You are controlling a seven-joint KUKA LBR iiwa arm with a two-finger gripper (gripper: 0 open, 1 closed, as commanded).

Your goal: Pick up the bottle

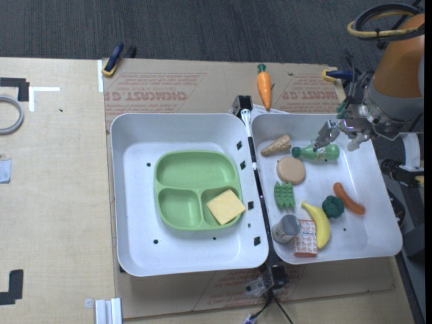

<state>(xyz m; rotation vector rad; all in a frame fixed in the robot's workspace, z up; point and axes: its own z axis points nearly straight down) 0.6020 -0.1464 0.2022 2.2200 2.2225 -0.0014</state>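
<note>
The small green plastic bottle [318, 153] lies on its side near the back of the right shallow white bin [379, 208], its long axis running roughly left to right across the view, neck end toward the left, where it nearly meets the round tan cookie-like disc [291, 171] and the beige bread-stick shape [275, 146]. The grey two-finger gripper [339, 135] sits just above and to the right of the bottle's wider end — close beside it, possibly grazing it, though contact cannot be judged from this angle. The bottle thus lies just down and to the left of the jaws.

The jaws look spread apart, one metal finger [325, 136] angling down toward the bottle and the other out toward the bin's right wall; nothing sits between them, so the bottle is not held. As I read it, the grasp turns on closing across the bottle's short width, which calls for a small shift left and down so the fingers straddle its body.
</note>
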